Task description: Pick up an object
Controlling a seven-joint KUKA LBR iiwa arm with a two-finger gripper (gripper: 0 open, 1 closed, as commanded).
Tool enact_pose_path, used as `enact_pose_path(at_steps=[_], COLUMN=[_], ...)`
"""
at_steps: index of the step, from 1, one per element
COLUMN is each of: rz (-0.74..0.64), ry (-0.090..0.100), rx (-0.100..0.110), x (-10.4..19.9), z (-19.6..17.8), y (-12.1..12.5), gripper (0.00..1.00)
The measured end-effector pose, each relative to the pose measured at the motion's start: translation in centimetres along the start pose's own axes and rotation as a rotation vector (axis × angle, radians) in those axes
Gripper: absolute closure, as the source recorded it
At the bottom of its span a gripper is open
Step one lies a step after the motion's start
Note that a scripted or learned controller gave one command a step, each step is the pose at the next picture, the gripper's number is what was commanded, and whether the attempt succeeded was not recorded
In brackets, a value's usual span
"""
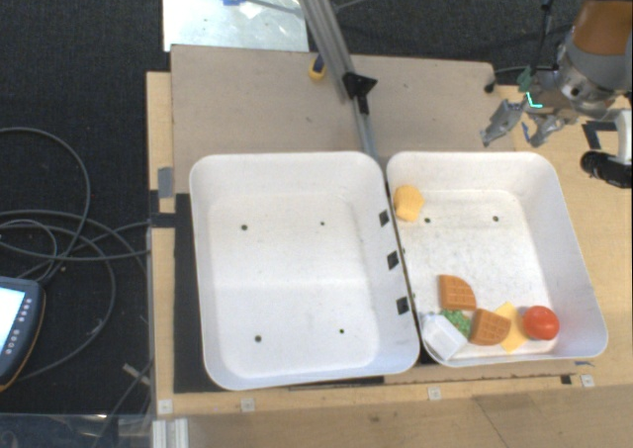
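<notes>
The arm's gripper hangs over the tabletop just beyond the far rim of the right bin, with the orange band of the wrist above it at the upper right. Its fingers are spread wide apart with nothing between them.

All the things to pick lie in the right bin. A yellow rounded piece sits alone near the far left corner, close to the wall shared with the left bin. The rest are bunched along the near edge: a brown waffle piece, a second waffle piece just beside it, a green piece between them, a white block at the near left corner, a yellow wedge, and a red tomato touching the wedge on the right.
</notes>
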State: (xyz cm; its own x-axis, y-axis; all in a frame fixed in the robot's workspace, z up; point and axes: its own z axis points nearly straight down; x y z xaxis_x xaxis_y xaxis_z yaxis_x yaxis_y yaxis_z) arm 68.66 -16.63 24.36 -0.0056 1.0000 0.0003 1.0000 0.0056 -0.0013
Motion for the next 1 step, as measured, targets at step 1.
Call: enact_pose_path(at_steps=[1], rz=[-0.002], ry=[-0.002], rx=[-0.003], x=[0.01], z=[-0.27], y=[0.07], gripper=[0.0])
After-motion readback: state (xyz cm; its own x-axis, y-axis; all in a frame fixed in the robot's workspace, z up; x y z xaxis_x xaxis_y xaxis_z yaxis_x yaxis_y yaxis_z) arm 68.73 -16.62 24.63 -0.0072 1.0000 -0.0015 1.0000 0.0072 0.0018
